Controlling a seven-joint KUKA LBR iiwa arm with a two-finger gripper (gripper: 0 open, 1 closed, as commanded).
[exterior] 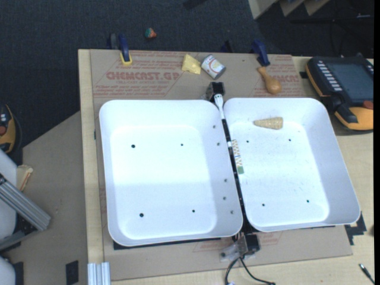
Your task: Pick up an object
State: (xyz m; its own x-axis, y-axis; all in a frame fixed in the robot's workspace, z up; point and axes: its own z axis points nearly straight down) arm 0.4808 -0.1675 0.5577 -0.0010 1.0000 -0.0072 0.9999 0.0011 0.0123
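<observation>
Jaws' grip cannot be told (tan lump (268, 123) lies in right bin (339, 159), near its far wall).

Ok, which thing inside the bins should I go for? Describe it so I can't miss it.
Find the right-hand shallow white plastic bin of the pair. Near its far wall lies a small, tan, elongated lumpy piece, resting flat on the bin floor. It is the one loose item in the bins; the yellow wedge and orange-brown pear-shaped piece lie outside on the cardboard.
</observation>
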